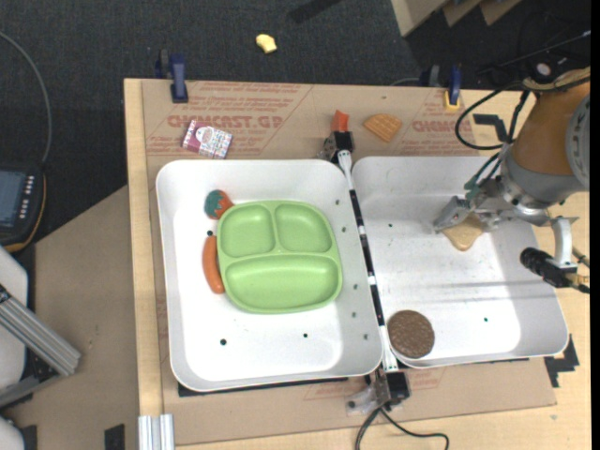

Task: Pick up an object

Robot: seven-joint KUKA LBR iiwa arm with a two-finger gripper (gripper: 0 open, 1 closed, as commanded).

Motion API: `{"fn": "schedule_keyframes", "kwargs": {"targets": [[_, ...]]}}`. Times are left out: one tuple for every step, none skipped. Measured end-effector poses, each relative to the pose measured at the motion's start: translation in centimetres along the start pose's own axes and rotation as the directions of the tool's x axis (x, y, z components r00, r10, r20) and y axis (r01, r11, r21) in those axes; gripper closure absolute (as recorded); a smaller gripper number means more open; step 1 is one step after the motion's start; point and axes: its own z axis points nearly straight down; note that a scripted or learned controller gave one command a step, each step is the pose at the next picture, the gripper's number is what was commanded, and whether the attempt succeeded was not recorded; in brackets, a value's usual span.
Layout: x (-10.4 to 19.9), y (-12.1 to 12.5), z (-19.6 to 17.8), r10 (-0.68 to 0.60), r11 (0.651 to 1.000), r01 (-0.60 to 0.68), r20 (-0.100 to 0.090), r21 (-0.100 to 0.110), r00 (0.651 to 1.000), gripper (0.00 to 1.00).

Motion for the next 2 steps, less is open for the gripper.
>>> {"fn": "schedule_keyframes", "kwargs": {"targets": [[-0.13,0.27,-1.44,-0.001,1.0,0.001,0.006,-0.01,1.0,1.0],[-0.14,0.22,-1.33,0.0,1.0,0.0,0.006,-0.008,1.0,0.0]]}}
